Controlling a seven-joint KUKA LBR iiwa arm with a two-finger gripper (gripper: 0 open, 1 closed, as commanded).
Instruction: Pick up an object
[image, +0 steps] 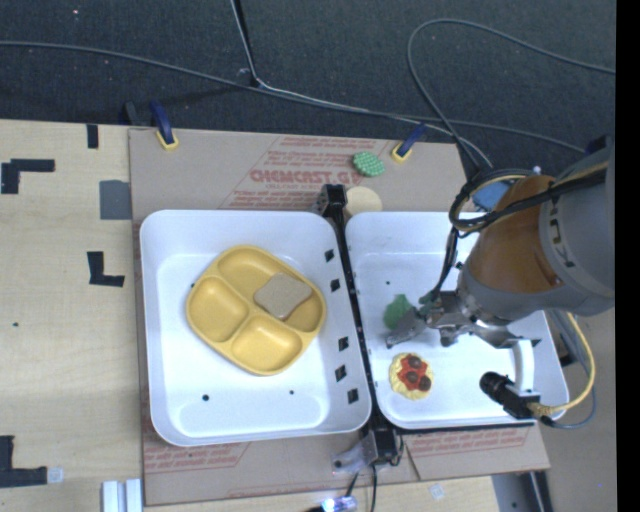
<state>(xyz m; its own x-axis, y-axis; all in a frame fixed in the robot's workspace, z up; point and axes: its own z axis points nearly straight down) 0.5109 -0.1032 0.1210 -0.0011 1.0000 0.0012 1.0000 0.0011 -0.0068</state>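
The right bin (455, 232) holds a small green toy (399, 309) near its left wall. A round yellow toy with red spots (410, 375) lies just in front of it. My gripper (428, 320) hangs low over the bin, right beside the green toy on its right and seemingly touching it. The grey arm with its orange band (512, 250) covers the bin's right half. In the left bin (170, 400) a yellow divided plate (215, 305) carries a tan flat piece (283, 295) in its right compartment.
A green dotted disc (367, 163) and a pale round object (364, 199) lie on the cardboard behind the bins. Black clips run along the divider (343, 290) between the bins. Cables loop over the dark floor at the back. A black part (500, 390) sticks out near the right bin's front edge.
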